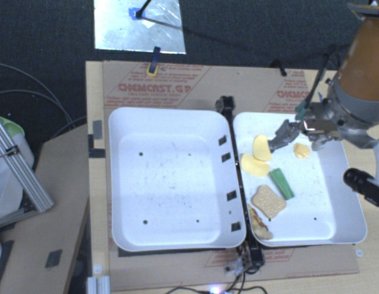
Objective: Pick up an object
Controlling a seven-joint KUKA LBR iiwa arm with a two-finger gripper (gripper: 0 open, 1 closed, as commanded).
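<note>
The jaws are hanging over the right bin, and I cannot tell how wide they are. Yellow pieces, a green block and a tan cracker are lying there, untouched.

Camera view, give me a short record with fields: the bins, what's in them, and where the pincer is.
bins: left bin and right bin, both white, side by side
right bin contents: yellow pieces, small yellow bit, green block, tan cracker-like piece
pincer: pincer over the right bin's upper part, beside the yellow pieces
held: nothing seen between its fingers
</note>
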